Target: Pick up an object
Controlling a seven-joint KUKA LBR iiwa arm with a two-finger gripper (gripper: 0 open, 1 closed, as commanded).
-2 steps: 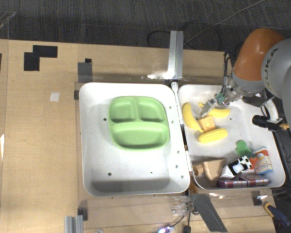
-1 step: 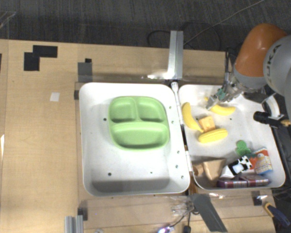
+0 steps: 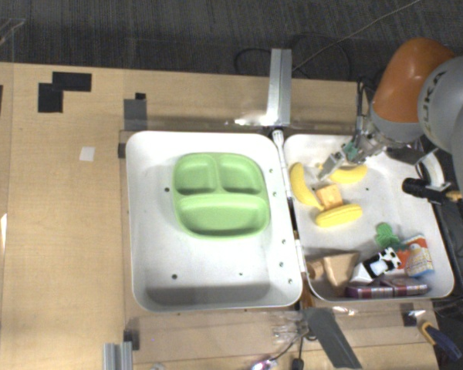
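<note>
My gripper (image 3: 330, 168) hangs over the upper left part of the right bin (image 3: 440, 284), reaching in from the grey arm with the orange band (image 3: 409, 75). Its tip is just above an orange block (image 3: 329, 197) and between a yellow banana (image 3: 297, 183) on its left and a yellow piece (image 3: 353, 174) on its right. A yellow lemon-like fruit (image 3: 338, 216) lies just below the block. I see nothing held in the gripper.
The left bin (image 3: 150, 276) holds a green divided plate (image 3: 218, 193). Along the right bin's near side lie a wooden block (image 3: 336, 268), a black-and-white toy (image 3: 382, 262), a green item (image 3: 384, 233), a small can (image 3: 418, 257) and a purple pen (image 3: 386, 289).
</note>
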